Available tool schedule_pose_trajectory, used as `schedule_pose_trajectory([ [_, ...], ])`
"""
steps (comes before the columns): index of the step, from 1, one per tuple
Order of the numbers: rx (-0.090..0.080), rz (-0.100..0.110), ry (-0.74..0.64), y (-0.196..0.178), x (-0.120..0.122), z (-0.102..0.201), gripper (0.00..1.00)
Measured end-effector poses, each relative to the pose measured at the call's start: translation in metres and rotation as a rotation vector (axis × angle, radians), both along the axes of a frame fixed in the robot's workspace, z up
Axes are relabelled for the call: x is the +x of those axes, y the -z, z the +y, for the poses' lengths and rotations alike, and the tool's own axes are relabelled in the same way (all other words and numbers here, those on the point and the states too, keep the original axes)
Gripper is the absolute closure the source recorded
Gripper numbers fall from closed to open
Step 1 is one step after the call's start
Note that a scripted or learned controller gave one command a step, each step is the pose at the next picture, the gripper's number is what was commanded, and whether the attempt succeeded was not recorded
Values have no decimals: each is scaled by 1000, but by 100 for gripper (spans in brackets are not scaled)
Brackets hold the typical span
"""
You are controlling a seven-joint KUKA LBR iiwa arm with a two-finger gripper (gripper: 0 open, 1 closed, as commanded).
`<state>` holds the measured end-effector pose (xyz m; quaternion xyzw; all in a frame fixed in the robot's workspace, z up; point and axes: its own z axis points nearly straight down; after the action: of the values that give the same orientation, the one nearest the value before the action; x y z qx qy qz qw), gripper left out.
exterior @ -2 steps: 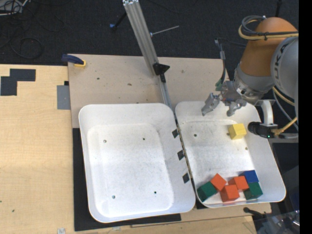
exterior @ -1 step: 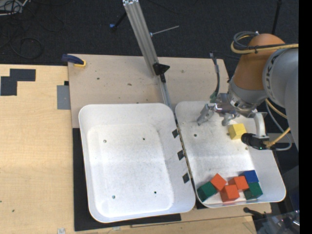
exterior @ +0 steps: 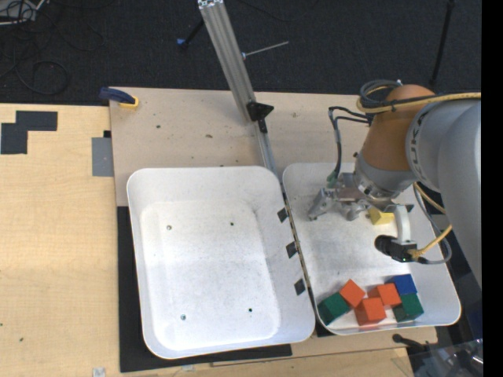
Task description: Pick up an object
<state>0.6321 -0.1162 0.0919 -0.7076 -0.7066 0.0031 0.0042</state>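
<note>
Where blocks [exterior: 373,298] crowd the right bin [exterior: 330,242], the tool [exterior: 330,203] hovers.

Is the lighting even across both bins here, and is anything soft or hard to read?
Camera view: the left bin is evenly bright, without hard glare; the blocks in the right bin read crisply; the pincer is small, dim and slightly soft under the arm; the floor behind is dark.

We see our grey arm [exterior: 448,155] reaching in from the right, orange band bent downward, gripper [exterior: 334,204] hanging low and leftward.
</note>
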Motion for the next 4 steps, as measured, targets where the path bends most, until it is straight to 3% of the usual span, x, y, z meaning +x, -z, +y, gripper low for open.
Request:
schedule_pose_trajectory([
  [1, 0, -7, 9, -14, 2, -3, 100],
  [4, -2, -14, 0, -180, 11, -15, 100],
])
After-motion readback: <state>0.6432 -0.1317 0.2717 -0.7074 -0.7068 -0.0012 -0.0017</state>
